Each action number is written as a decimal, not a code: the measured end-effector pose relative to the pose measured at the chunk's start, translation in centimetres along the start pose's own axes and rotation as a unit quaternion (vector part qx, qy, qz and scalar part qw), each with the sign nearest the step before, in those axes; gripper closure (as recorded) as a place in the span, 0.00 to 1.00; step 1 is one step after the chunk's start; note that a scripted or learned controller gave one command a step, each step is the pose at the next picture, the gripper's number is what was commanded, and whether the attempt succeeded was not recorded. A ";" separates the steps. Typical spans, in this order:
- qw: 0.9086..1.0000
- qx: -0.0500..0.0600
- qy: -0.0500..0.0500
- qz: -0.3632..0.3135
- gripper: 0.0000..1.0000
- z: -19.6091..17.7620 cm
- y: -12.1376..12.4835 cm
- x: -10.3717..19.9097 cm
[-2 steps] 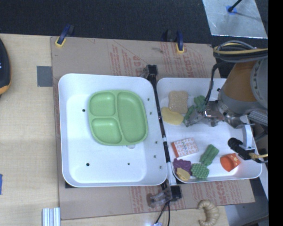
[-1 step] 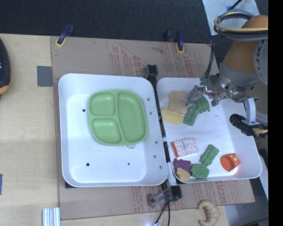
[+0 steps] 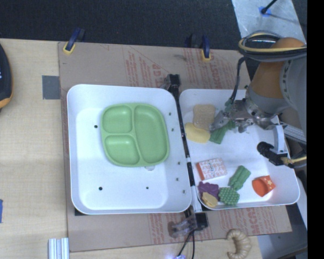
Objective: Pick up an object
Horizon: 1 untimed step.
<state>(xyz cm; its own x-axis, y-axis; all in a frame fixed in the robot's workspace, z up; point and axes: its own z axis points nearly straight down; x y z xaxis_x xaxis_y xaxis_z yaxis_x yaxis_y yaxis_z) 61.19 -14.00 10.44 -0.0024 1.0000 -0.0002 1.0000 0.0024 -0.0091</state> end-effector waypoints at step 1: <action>1.000 -0.006 -0.002 -0.002 0.00 0.9 4.7 -2.7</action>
